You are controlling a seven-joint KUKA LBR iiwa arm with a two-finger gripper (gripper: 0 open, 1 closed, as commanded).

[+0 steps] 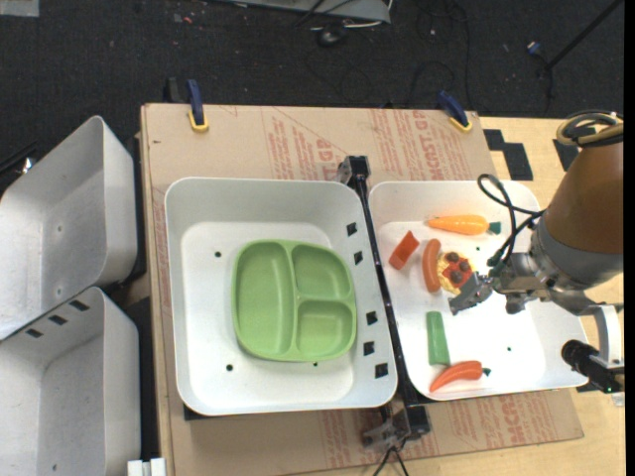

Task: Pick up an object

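The right bin [516, 360] holds several toy foods. An orange carrot [458, 224] lies near its far side, with a red-orange wedge [403, 250] and a red sausage [431, 265] to the left. A small yellow and red piece [456, 269] sits beside the sausage. A green stick [437, 336] and a red chili [457, 374] lie near the front. My gripper [468, 297] hangs low over the middle of this bin, just right of and below the yellow and red piece. Nothing is visibly held.
The left bin [198, 266] holds a green divided plate [295, 299]. The arm's grey body and orange band [593, 201] cover the right bin's right side. Black cables [499, 201] loop over its far right corner. Two spare white bins [60, 226] stand off the bench at left.
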